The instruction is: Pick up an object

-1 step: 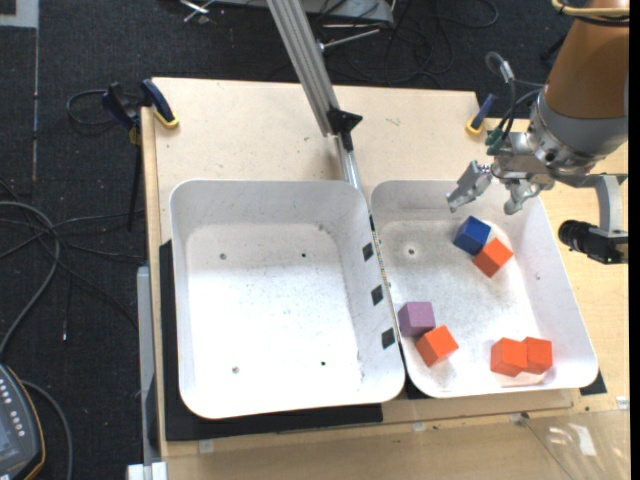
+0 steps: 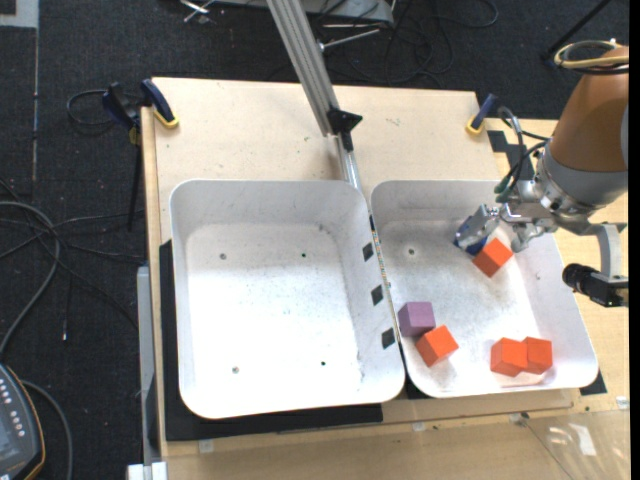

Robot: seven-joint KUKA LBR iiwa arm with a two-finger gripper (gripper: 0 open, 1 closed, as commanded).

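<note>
One orange cube point(image 2: 492, 258) sits directly at the jaws, grip state impossible to tell, lift not yet done; three more lie below.

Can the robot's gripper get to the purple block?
Probably yes. The purple block sits in the right bin, top uncovered, with the gripper hovering in the same bin; only an orange block touches its side.

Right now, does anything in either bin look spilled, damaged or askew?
Nothing stands out. The right bin holds a purple block touching an orange block, two more orange blocks pressed together near the front, and one orange block at the gripper. All look intact.
</note>
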